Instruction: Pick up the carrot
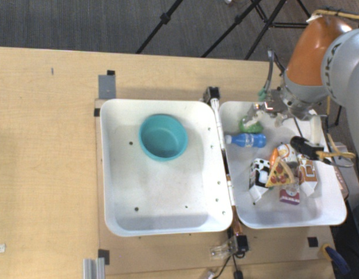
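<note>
Over the far end of the right bin (336,214), the gripper (263,107) hangs low, with the grey arm (342,57) and its orange band (310,51) coming in from the upper right. Grip state: cannot tell, since the arm's own hardware crowds the tip from this angle.

Just beside the gripper, toward the bin's middle, lies a small green item (249,122); contact with the tool cannot be confirmed. Next out is a blue bottle (247,139) on its side against the bin's left wall.

The carrot (282,153) reads as the small orange piece with a pale patch, near the middle of the right bin and apart from the gripper. It is not held. A pizza slice (279,173) touches its near side, and the green item and blue bottle lie between it and the tool. A black-and-white cow-patterned piece (259,172) sits left of the slice, a small brown-and-white box (308,171) sits right of it, and a maroon-and-white item (289,197) lies closest to the bin's front wall. These pieces are packed tight, with some overlapping.

The left bin (110,156) holds a teal bowl (163,136), upright, in its far half.

Both bins are white and shallow and butt together along a clipped seam on a pale wooden bench (46,156). A cable connector (232,249) sits at the seam's front end. Grey carpet (81,10) lies beyond the bench, with black stand legs (255,4) on it.
</note>
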`<state>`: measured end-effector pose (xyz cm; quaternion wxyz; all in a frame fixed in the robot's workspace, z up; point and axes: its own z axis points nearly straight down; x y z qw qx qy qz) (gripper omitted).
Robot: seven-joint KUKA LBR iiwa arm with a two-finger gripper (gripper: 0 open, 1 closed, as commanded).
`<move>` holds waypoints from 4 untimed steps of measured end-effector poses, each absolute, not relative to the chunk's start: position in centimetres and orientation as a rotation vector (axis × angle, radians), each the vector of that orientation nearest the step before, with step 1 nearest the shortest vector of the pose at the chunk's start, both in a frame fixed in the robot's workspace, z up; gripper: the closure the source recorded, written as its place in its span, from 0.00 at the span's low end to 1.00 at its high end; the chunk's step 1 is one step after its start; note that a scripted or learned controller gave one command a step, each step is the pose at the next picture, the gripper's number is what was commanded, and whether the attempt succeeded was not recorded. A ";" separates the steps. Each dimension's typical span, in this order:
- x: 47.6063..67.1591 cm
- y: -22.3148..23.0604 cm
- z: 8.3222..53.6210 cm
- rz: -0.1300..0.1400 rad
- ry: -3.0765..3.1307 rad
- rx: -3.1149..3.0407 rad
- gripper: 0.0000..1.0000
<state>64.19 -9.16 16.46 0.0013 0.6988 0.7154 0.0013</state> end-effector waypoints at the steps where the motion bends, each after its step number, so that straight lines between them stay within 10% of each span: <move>1: 58.8 -14.4 18.0 0.006 2.274 2.158 0.00; 2: 62.4 -10.7 9.0 0.008 2.647 1.675 0.00; 3: 67.1 -8.8 11.4 0.005 2.631 1.704 0.00; 4: 65.1 -9.2 8.8 0.009 2.254 2.179 0.00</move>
